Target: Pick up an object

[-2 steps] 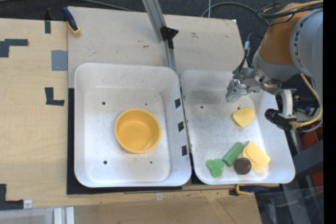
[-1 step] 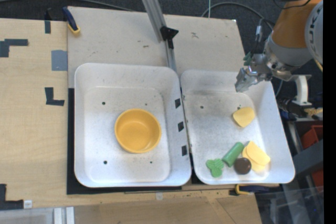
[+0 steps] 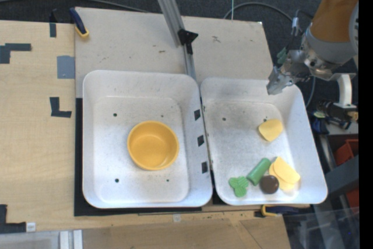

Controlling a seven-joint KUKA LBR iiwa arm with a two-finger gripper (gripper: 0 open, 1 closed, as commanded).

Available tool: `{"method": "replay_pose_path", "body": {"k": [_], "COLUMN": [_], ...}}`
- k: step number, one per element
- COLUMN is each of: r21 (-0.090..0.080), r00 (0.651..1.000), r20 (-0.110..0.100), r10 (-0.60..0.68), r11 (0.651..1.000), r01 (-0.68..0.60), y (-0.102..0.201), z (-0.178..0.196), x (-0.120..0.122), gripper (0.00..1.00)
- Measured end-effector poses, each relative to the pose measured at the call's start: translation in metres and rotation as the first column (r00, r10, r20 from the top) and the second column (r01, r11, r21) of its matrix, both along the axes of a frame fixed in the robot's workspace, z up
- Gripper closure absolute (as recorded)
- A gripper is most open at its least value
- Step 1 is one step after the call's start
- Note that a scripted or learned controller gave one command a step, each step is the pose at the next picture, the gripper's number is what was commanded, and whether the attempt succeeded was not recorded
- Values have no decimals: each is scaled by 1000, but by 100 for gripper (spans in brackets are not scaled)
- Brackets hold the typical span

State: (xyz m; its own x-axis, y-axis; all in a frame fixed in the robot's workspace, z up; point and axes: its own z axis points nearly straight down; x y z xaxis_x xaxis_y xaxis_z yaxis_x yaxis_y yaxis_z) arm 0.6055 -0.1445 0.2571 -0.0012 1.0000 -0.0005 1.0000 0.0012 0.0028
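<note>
Hand (image 3: pixel 275 85) first: it hangs over the far right corner of the right bin (image 3: pixel 233 96), and whether it is clenched or released I cannot tell from this slanted view; nothing shows beneath it or in it. So, as I judge it, the pick has not begun and all of the task is left.

Nearest the camera, along the right bin's near edge, lie a green toy piece (image 3: pixel 238 185), a green cylinder (image 3: pixel 258 171), a dark brown ball (image 3: pixel 268 184) and a yellow block (image 3: pixel 285 174), clustered and touching. A little farther in sits a yellow wedge (image 3: pixel 270 130), apart from them and closest to the hand. In the left bin (image 3: pixel 102 90) a yellow bowl (image 3: pixel 152 144) stands upright, alone.

Farthest back, the grey arm with its orange band (image 3: pixel 335 9) reaches in from the right, wrist tipped down toward the bin's corner, above the tabletop (image 3: pixel 128 38).
</note>
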Motion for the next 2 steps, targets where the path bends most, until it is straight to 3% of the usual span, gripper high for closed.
{"method": "replay_pose_path", "body": {"k": [2], "r21": [2], "r00": [1000], "r20": [-7], "r10": [3], "r11": [1000], "r01": [-3], "y": [92], "z": [-18], "x": [-50], "gripper": [100]}}
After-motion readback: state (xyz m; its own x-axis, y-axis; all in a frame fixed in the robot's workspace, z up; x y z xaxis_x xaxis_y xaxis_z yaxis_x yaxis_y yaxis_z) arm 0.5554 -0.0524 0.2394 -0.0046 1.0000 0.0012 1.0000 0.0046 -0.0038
